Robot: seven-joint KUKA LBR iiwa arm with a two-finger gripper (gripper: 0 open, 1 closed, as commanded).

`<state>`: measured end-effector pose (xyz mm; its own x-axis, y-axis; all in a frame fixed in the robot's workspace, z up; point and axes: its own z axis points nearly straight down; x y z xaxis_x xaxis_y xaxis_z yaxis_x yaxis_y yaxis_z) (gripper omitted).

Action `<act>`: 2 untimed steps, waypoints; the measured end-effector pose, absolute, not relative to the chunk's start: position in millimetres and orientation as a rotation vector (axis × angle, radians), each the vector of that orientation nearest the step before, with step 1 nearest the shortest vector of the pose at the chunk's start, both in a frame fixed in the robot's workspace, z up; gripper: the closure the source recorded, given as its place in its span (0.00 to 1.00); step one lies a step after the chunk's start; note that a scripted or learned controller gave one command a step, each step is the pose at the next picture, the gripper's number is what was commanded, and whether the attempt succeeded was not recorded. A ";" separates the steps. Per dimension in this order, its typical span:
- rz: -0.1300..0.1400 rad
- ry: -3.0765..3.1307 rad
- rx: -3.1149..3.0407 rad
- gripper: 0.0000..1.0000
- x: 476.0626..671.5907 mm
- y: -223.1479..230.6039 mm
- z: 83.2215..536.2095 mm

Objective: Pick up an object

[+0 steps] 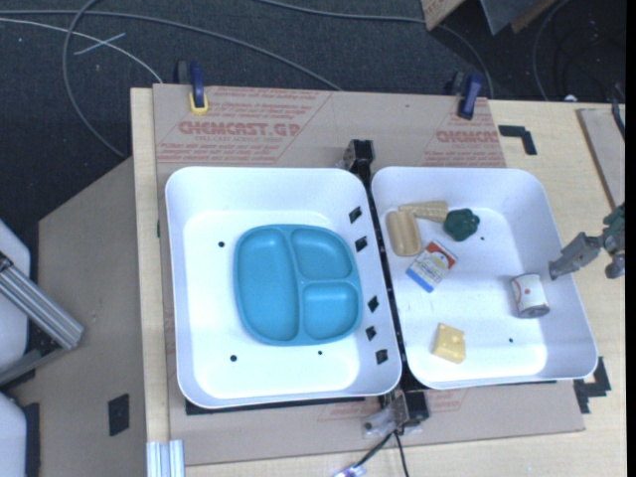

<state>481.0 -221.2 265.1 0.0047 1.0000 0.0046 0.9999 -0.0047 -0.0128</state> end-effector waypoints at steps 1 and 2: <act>0.000 -2.221 -2.221 0.00 483.5 -220.3 271.4; 0.002 -2.218 -2.216 0.00 484.2 -209.4 220.9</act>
<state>484.2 -209.4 220.9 -0.0007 1.0000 0.0035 1.0000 0.0007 -0.0049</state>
